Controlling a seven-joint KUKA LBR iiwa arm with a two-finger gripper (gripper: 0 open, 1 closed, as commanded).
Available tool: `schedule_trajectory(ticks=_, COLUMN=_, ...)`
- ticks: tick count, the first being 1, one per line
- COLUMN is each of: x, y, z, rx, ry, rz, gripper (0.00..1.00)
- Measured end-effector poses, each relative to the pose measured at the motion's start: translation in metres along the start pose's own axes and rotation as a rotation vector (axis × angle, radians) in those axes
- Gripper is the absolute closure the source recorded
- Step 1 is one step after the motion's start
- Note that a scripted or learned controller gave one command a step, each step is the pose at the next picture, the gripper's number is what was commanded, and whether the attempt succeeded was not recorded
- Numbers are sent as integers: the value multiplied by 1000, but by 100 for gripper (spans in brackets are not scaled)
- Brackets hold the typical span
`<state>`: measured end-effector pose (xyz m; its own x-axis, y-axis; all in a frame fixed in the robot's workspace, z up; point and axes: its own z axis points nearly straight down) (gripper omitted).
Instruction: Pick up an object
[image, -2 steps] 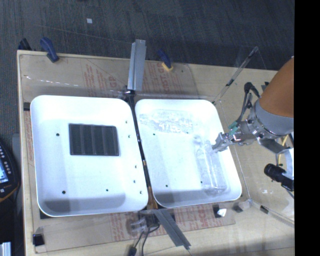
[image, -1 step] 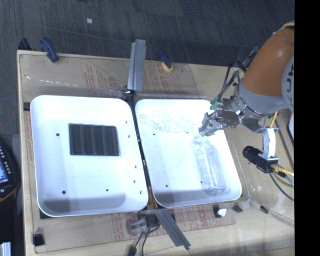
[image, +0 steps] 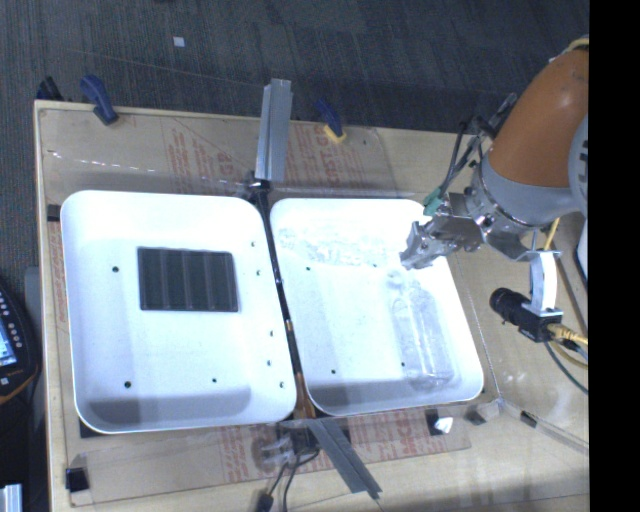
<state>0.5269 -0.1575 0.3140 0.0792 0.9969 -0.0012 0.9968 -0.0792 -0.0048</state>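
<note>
Two shallow white bins were seen side by side on a wooden bench (image: 420, 160). The right bin (image: 340, 390) is taken here as the landmark. Within it, along its right wall, a clear plastic bottle (image: 420, 330) was laid lengthwise, its narrower end toward the far side of the bin. No label or brand could be read on the bottle; it was nearly lost against the white floor. A faint patch of crinkled clear material (image: 330, 248) was seen near the far wall of the right bin, too pale to be identified.

The gripper (image: 418, 250) was held over the far right corner of the right bin, just beyond the bottle's narrower end. Whether it was wide or narrow could not be told, and nothing was seen held by it. The arm (image: 535, 130), orange above the wrist, was reached in from the right of that bin.

To the left of the right bin, the left bin (image: 100, 300) bore a dark ribbed rectangular object (image: 188, 279). Reddish printing was seen on the bench around the bins, too small to be read. Beyond the bins, blue clamps (image: 100, 100) were fixed at the bench's far edge.
</note>
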Motion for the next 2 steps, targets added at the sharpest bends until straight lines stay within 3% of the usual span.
schedule_trajectory(ticks=1, x=-22, y=-4, z=-49, rx=-4, ry=1, rz=7, gripper=100)
schedule_trajectory(ticks=2, x=9, y=-44, z=33, rx=0, ry=2, rz=83, gripper=100)
